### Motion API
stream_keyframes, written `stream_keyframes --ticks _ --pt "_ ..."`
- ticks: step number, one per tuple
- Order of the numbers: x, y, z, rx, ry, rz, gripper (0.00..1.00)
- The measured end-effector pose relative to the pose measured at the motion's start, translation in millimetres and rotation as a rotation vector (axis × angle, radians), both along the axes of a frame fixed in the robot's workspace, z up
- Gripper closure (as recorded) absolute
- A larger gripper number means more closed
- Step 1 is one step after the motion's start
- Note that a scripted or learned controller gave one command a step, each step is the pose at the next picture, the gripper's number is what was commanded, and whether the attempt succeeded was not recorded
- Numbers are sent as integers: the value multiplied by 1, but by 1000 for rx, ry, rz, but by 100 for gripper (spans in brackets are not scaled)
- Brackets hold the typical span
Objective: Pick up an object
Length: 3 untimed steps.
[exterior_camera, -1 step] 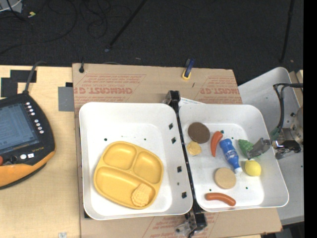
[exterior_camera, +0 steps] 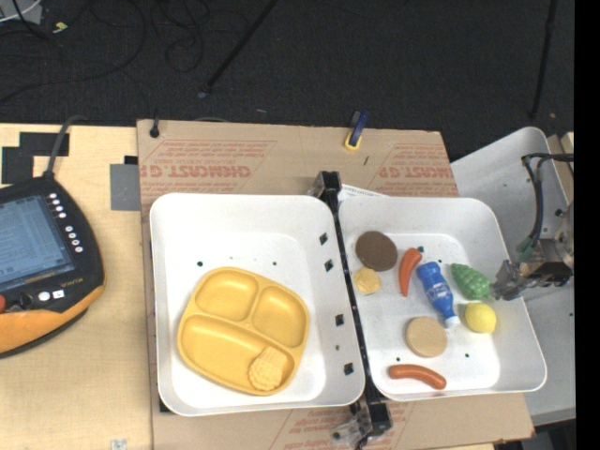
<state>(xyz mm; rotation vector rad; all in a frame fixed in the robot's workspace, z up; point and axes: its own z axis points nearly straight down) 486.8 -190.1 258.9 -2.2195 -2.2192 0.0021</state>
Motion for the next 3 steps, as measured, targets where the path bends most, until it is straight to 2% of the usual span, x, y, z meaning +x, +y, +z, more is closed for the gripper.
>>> stream_keyframes --ticks 1,2,3 --pt "46 54 112 -2 -14 8 100" --pt "43 147 79 3 3 9 100" --pt "42 215 72 1 2 7 100"
